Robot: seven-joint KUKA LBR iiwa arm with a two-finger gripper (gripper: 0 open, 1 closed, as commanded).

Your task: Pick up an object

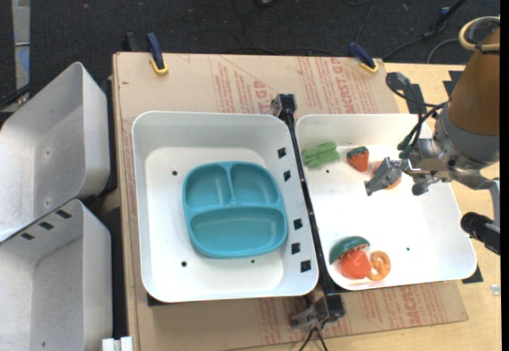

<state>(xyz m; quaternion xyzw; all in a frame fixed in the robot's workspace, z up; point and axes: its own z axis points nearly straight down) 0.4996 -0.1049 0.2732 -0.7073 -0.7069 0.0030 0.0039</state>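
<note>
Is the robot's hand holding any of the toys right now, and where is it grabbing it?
It cannot be told. The hand hangs over the right bin, near a small red toy, but nothing shows clearly between its fingers.

Grey arm (pixel 465 142), orange band above wrist, black cables alongside, dark grey end effector (pixel 383 176).

Bright, even overhead light, soft shadows, mild glare on the white bins (pixel 159 134), slightly soft focus.

Open floor between toys (pixel 359 258)
</note>
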